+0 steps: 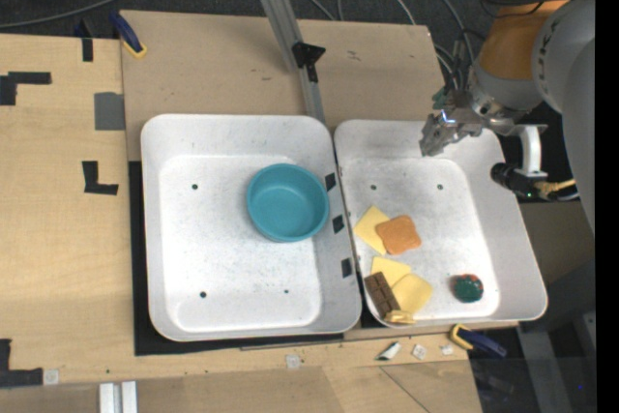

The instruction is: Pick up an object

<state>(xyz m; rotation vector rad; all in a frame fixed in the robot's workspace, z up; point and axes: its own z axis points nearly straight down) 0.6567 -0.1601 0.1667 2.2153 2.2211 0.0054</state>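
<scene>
Two white bins sit side by side: the left bin (174, 305) holds a teal bowl (286, 201), the right bin (503, 237) a cluster of flat toy food pieces (392, 261) toward 6 o'clock and a small dark green object (468, 287) at 5 o'clock. The gripper (432, 138) hangs over the right bin's 12 o'clock edge, carrying nothing; whether it is open cannot be told. A sound pick likely favours the isolated green object, approached vertically and centred before closing.

One camera sits high above the table (58, 208), looking down at a slant on both white bins (174, 305), not very close.
</scene>
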